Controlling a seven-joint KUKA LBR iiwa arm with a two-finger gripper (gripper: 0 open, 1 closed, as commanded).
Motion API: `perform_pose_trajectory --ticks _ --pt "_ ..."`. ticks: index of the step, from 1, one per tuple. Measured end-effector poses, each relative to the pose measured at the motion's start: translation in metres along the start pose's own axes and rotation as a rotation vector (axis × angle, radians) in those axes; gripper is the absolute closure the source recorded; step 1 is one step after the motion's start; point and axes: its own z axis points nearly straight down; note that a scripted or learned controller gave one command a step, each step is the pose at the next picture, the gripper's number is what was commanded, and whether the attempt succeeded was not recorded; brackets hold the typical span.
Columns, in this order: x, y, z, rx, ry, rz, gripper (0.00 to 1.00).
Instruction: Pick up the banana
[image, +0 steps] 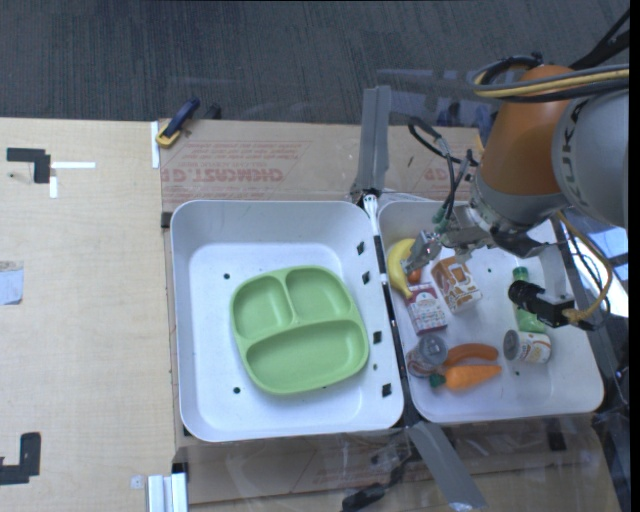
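Jaws of the gripper (428, 247) stood open, gripping nothing, just right of the banana (399, 264), which lay against the right bin's (575, 395) left wall.

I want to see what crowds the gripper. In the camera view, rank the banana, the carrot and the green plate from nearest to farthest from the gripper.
1. Banana, right beside the gripper, at the right bin's left wall.
2. Carrot, near that bin's front edge.
3. Green plate, in the left bin.

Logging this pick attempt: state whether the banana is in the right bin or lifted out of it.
In the bin. The banana lies at the right bin's left wall, the gripper just beside it.
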Motion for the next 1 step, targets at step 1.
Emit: perform_pose_trajectory --ticks 1 --pt "-0.0528 -0.0297 0.0388 0.000 0.001 -0.081 0.00"
